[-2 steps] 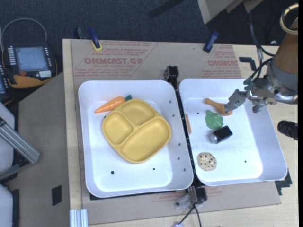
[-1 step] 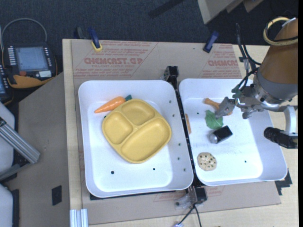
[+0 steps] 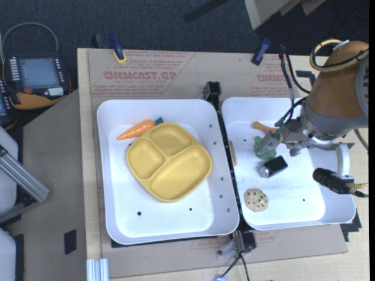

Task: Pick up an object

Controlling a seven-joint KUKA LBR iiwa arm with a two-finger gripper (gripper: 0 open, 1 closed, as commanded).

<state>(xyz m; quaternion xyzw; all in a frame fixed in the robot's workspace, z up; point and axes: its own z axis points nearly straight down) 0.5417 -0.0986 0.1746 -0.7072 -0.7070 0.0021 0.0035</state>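
Note:
The right bin (image 3: 304, 212) holds a round speckled cookie (image 3: 256, 199), a small black block (image 3: 274, 167), a green item (image 3: 263, 151) and a thin orange stick (image 3: 261, 125). My gripper (image 3: 270, 143) reaches in from the right, low over the bin's left half. Its tip sits right at the green item, just above the black block. The gripper body hides part of the green item, and I cannot tell whether it touches it.
In the left bin (image 3: 117, 174) lie a yellow divided plate (image 3: 169, 161) and an orange carrot (image 3: 136, 129) at its upper left. A brown sliver (image 3: 232, 153) lies along the right bin's left wall. A black cable fitting (image 3: 331, 181) hangs over the right bin's right side.

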